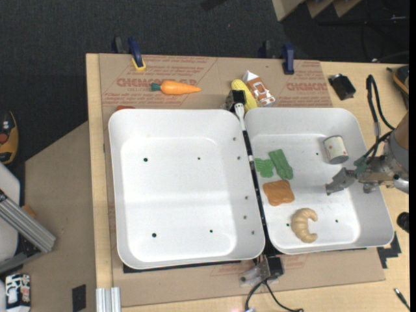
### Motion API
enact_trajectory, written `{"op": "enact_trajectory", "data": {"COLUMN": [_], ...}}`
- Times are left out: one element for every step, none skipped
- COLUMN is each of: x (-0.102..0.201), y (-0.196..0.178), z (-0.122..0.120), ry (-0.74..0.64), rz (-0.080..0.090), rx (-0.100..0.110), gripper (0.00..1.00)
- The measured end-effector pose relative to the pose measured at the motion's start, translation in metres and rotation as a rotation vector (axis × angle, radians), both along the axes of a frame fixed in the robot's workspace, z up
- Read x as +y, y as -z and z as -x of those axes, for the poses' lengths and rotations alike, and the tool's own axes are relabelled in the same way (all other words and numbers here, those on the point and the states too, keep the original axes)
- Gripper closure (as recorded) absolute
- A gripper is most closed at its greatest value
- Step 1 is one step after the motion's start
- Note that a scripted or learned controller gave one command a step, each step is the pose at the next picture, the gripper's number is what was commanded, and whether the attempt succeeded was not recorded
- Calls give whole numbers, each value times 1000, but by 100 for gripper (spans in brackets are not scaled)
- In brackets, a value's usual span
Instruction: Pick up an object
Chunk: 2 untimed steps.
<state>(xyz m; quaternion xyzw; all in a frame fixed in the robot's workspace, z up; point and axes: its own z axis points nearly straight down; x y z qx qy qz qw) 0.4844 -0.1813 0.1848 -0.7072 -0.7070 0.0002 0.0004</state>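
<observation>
The 2 white bins sit side by side on the bench, and the left bin (175, 187) holds nothing to lift, so all the work is in the right bin (305, 119). The arm (400, 155) comes in over that bin's right edge, and the gripper (339, 184) hangs low just inside it, about halfway along that edge. From here I cannot tell whether it is spread or pressed together, and nothing shows between its tips.

No object is named, so any of the 4 pieces will do. The croissant (304, 225) lies near the bin's front edge, toward the middle. The orange-brown toast piece (278, 192) lies beside the bin's left wall. The green pieces (274, 165) lie just behind it, also close to that wall. The small grey cylinder (335, 149) rests near the back right corner, on its side I think.

I would judge the croissant the safest pick: bulky, clear of the walls, apart from its neighbours. Come straight down over its thick middle and close across the narrow width. The cylinder is nearer, but looks likely to roll away.
</observation>
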Motion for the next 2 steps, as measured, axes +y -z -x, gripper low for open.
{"op": "enact_trajectory", "data": {"x": [48, 86], "y": [104, 100], "z": [-7, -77], "ry": [-3, -7], "rz": [-2, -1], "rx": [2, -7], "gripper": [0, 0]}}
